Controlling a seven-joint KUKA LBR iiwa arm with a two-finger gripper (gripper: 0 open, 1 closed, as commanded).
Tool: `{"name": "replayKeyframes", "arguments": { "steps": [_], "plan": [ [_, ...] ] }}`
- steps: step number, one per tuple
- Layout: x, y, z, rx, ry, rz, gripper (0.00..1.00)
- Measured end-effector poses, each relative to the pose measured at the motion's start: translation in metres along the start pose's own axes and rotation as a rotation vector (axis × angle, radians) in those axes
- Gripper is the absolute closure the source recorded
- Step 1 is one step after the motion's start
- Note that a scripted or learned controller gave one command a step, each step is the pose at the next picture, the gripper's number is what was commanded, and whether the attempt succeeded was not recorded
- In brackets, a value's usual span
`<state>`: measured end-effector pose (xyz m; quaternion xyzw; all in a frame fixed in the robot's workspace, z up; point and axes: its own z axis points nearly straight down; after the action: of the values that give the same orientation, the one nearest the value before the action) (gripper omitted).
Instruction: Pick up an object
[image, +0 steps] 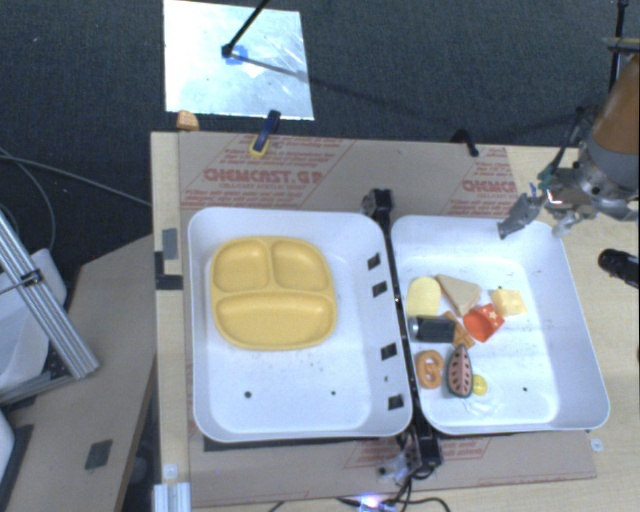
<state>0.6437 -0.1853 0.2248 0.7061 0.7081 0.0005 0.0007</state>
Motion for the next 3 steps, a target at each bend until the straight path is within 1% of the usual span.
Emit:
{"name": "replayKeyframes", "arguments": {
  "steps": [1, 2, 3],
  "plan": [
    [0.025, -0.022, 0.097, 0.008, 0.003, 0.0, 0.0],
    [0.066, -0.074, 0.143, 0.007, 0.004, 0.001, 0.0],
    [0.098, -0.145, 0.141, 0.007, 0.003, 0.002, 0.0]
  ]
}}
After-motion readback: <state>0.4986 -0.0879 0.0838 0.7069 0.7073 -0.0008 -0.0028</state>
